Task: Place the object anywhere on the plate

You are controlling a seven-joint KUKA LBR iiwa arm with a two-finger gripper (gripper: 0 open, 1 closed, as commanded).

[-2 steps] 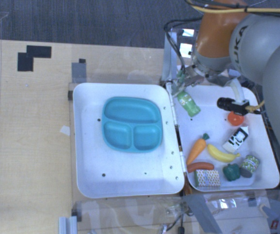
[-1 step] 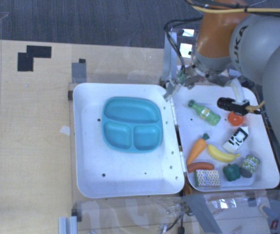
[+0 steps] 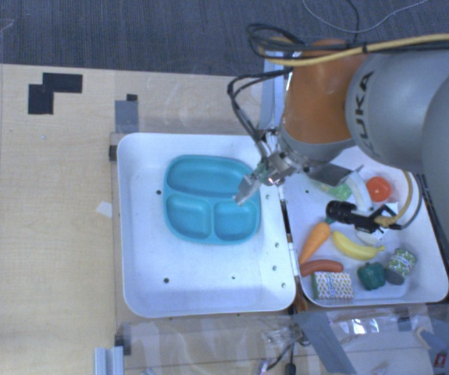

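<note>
Camera view looking down on the bench: the left bin (image 3: 130,233) has a blue divided plate (image 3: 201,180) sitting in its middle. The gripper (image 3: 247,190) hangs over the plate's right edge, and honestly I can't tell if it's released or clenched, or carrying anything. Over in the right bin (image 3: 436,281) lie a carrot (image 3: 314,242), a red sausage (image 3: 322,267), a banana (image 3: 355,246) and a red tomato (image 3: 378,188), all well apart from the plate.

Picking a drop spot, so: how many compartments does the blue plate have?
3. A wide compartment spans the far side of the blue plate; a left compartment and a right compartment line its near side. The gripper overlaps the right rim, hiding a little.
</note>
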